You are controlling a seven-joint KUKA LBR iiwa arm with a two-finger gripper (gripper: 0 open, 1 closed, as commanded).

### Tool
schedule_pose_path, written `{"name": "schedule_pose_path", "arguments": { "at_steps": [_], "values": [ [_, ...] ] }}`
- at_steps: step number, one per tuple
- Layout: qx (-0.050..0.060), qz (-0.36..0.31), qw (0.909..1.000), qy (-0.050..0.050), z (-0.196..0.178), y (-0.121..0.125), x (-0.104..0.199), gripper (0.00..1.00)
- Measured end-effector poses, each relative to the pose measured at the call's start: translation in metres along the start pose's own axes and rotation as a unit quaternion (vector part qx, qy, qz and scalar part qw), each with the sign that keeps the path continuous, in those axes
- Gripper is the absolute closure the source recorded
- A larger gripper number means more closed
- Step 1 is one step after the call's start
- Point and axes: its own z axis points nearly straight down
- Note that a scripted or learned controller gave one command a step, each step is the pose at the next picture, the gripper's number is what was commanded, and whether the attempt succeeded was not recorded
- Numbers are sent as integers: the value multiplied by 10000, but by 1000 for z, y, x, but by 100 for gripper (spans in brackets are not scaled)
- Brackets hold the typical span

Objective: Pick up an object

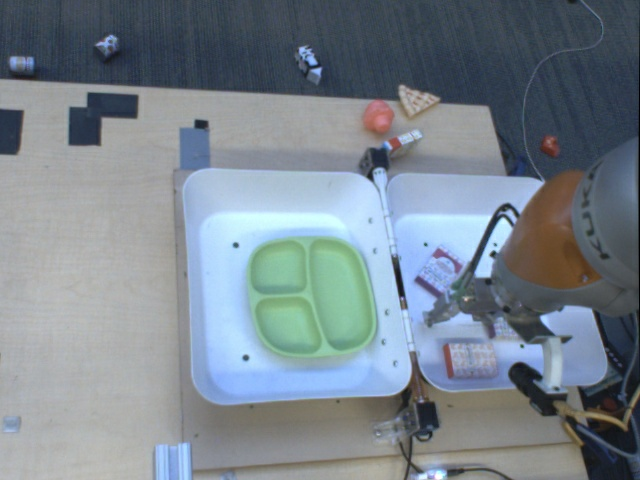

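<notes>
Two small red-and-white packets are seen in the right bin (570, 363), lower right of the frame: one packet (438, 269) tilted near the bin's left wall, the other packet (469, 359) flat near the bottom rim. The gripper (470, 308) is placed between them, above the bin floor. Whether the jaws are spread or pressed together cannot be told; nothing is seen pinched. Risks judged: a descent between the packets closing on air, or a flat packet being pushed against the wall rather than lifted. The green divided tray (312, 298) in the left bin (200, 298) lies well apart.
</notes>
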Motion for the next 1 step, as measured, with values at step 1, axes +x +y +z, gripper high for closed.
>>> {"name": "schedule_pose_path", "arguments": {
  "at_steps": [1],
  "values": [
    [33,12,10000,-4,11,-3,0,0]
  ]
}}
